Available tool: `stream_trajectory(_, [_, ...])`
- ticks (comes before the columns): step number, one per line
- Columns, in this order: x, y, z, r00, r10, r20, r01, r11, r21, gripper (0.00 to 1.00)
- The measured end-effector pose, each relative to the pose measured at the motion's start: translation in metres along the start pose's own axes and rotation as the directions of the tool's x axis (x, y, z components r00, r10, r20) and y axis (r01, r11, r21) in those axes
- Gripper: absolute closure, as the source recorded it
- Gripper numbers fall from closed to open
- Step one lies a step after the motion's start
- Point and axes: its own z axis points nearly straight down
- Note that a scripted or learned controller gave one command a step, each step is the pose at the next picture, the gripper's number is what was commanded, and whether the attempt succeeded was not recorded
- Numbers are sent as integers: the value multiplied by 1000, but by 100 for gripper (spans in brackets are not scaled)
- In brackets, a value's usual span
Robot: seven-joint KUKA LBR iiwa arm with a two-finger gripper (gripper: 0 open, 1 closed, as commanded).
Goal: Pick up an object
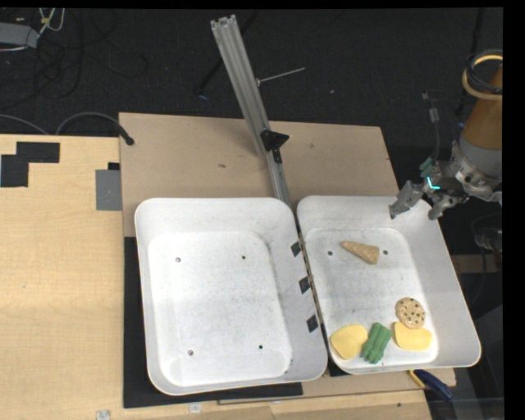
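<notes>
STEP: approach, as we judge it | END EFFECTOR (419, 202): fingers spread wide, holding nothing, above the right bin (455, 283) far rim | OBJECTS: tan wedge (361, 252) mid-bin; cookie (409, 312), yellow pieces, green piece (377, 341) near edge | NEXT: we must descend over one piece.

Probably a robotics lab (floor cables (49, 25), aluminium rail (246, 90))

Dark floor (369, 57) with cables (74, 123); light wooden bench (57, 271); slanted metal rail (246, 90)
</notes>
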Motion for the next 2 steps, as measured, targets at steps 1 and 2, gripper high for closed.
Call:
stream_trajectory(1, [1,1,-3,1000,-3,1,3,1000,-4,0])
stream_trajectory(2, [5,1,41,1000,-6,0,6,1000,-1,0])
